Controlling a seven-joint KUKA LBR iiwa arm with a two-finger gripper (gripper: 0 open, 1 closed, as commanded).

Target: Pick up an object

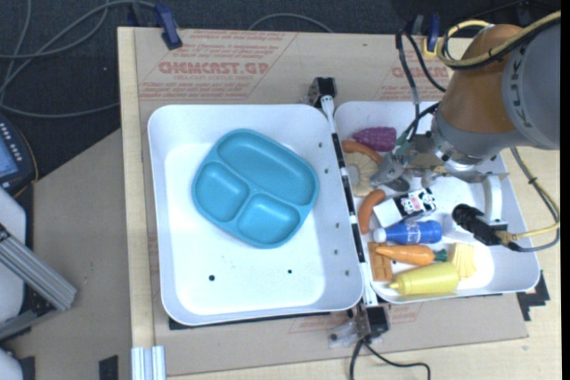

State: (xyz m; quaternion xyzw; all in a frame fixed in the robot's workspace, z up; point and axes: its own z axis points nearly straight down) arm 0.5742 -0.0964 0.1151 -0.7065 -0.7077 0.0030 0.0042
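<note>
- The arm [485, 93] reaches in from 3 o'clock; its gripper [403, 163] hangs low over the right bin [521, 267], in the upper half of the clutter.
- How wide the claw stands cannot be told from this angle, nor whether it has hold of anything.
- Candidates for picking all lie in the right bin: a purple piece [375, 138] at 12 o'clock, an orange sausage shape [370, 206] at 9, a blue bottle [411, 233] centre, a carrot [405, 254] and a yellow bottle [426, 282] toward 6.
- Left bin [174, 280] bears a blue divided plate [254, 186].
- Risk, as a judgement: the items lie touching, so a closing claw may pinch two, or nudge one aside and come up bare.
- The bottle looks round and may roll out of a shallow grip.
</note>
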